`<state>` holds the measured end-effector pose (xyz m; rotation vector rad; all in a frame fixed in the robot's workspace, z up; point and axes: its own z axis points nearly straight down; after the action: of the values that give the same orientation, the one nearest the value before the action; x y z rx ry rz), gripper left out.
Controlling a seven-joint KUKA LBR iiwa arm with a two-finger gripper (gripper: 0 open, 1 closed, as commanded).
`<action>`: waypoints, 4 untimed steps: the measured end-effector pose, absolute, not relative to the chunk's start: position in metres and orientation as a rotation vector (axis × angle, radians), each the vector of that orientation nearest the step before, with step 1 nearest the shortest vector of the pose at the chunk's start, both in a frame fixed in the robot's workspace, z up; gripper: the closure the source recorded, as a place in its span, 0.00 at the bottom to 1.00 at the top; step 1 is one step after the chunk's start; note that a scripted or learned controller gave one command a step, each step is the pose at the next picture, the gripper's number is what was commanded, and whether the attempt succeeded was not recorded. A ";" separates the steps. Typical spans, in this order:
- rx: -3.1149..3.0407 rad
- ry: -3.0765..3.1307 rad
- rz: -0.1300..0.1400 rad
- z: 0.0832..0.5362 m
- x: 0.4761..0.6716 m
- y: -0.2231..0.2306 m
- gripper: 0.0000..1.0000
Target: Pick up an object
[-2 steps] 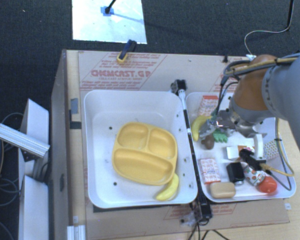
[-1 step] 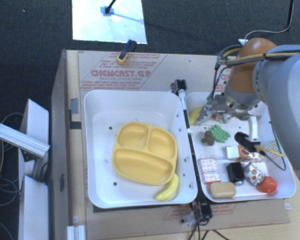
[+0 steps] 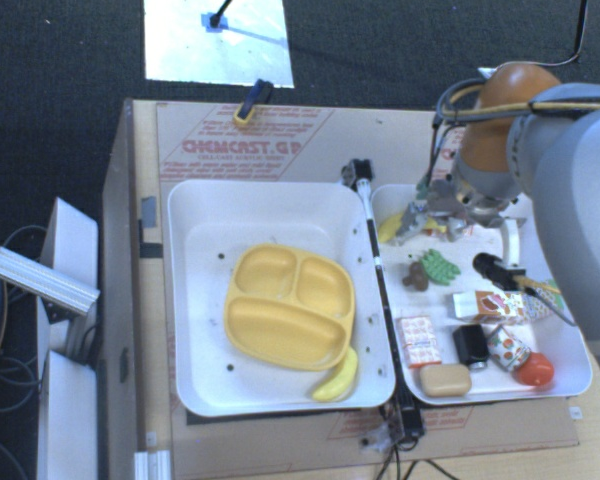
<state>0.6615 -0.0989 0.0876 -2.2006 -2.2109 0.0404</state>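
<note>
My gripper (image 3: 432, 222) hangs low over the far end of the right bin (image 3: 576, 366), reaching in from the right. Just left of it a small yellow piece (image 3: 389, 229) lies against the bin's wall. Slightly nearer lie a green ridged toy (image 3: 441, 266) and a small brown lump (image 3: 415, 277). Toward the front of this bin are a red-and-white packet (image 3: 418, 340), a black block (image 3: 470, 346), a tan oval bar (image 3: 445, 380), a printed carton (image 3: 500, 306), a small can (image 3: 507, 347) and a red ball (image 3: 534, 370).
The left bin (image 3: 195, 268) holds a yellow divided plate (image 3: 288, 305) with a banana (image 3: 337, 377) at its front right corner. The ridge where the two bins meet (image 3: 378, 278) runs front to back. The arm's grey body (image 3: 570, 178) covers the right bin's far right side.
</note>
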 end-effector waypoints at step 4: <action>-2.219 -2.221 0.002 0.098 0.629 -0.090 0.00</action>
<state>0.6291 -0.0905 0.0979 -2.2193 -2.2214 0.0022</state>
